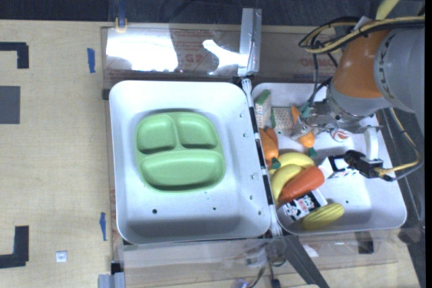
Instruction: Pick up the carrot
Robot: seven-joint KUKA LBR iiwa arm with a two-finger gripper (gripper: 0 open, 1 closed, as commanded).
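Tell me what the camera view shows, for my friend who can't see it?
A robot arm reaches from the right over the right white bin, its end effector above a pile of toy food. A carrot lies there on yellow bananas. The left white bin holds a green divided plate.

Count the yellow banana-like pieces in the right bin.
2: one banana lies beside the carrot against the bin's left wall, another near the front edge. More may hide under the pile.

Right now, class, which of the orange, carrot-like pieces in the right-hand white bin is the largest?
The fat orange-red carrot lying across the yellow banana; the others, by the bin's left wall and under the gripper, are smaller.
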